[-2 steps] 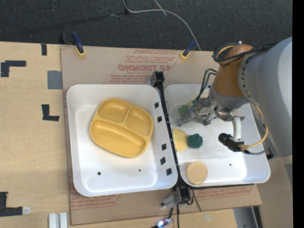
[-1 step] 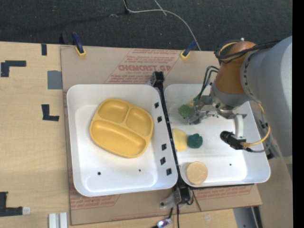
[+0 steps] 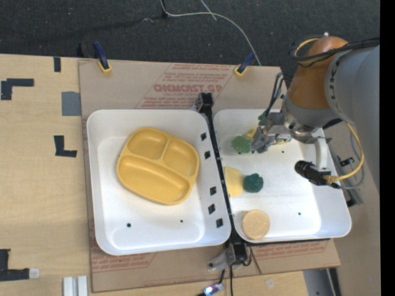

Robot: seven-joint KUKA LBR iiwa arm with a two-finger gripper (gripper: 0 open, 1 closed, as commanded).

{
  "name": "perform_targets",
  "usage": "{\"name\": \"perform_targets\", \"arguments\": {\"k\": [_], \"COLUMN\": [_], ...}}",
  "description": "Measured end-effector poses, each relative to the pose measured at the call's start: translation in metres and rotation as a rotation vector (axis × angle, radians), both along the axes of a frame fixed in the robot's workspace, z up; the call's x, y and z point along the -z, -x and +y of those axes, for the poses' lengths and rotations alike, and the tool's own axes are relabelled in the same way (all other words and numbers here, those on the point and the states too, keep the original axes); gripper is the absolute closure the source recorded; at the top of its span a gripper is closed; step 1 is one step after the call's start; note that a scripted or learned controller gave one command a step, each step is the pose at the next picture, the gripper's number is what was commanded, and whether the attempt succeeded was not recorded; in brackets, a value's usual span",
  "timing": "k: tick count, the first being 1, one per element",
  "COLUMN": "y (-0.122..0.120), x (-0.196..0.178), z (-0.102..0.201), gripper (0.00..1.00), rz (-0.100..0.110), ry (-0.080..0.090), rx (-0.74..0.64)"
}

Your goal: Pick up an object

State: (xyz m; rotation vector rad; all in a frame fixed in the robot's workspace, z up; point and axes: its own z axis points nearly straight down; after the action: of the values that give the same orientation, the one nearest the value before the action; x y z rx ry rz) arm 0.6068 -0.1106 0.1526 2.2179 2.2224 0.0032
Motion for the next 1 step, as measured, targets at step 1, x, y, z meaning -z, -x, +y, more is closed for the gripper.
{"name": "perform_targets", "arguments": {"k": [1], "y": [0.0004], "x": [-0.0424], "z": [-0.0003], "gripper": [1.0], "rz": [0.0], "ry": [0.0], "rx": [0.001]}}
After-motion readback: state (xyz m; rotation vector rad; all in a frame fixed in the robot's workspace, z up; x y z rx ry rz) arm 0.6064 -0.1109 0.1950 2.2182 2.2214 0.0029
